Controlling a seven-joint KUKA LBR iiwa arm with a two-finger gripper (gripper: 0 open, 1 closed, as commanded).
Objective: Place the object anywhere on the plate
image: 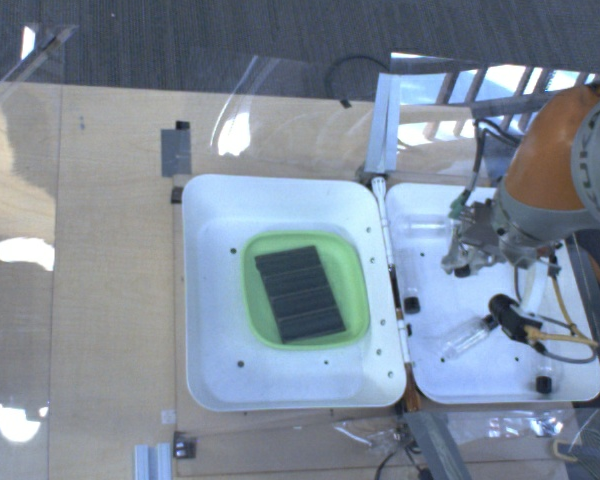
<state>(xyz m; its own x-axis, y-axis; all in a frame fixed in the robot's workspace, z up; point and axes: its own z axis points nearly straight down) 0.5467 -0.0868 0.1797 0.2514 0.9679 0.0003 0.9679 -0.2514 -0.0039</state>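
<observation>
1. A dark grey ridged block (299, 294) lies on the green plate (355, 298) in the left bin (210, 368), centre of the frame
2. The gripper (464, 258) hangs over the right bin (430, 368), at centre right; whether it is open cannot be told

bench (90, 298): light wood | on it: left bin (210, 368), right bin (430, 378)

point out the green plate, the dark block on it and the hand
green plate (354, 286): camera view, bare right rim
dark block (299, 294): camera view, middle of its top
hand (464, 256): camera view, its tip
</observation>
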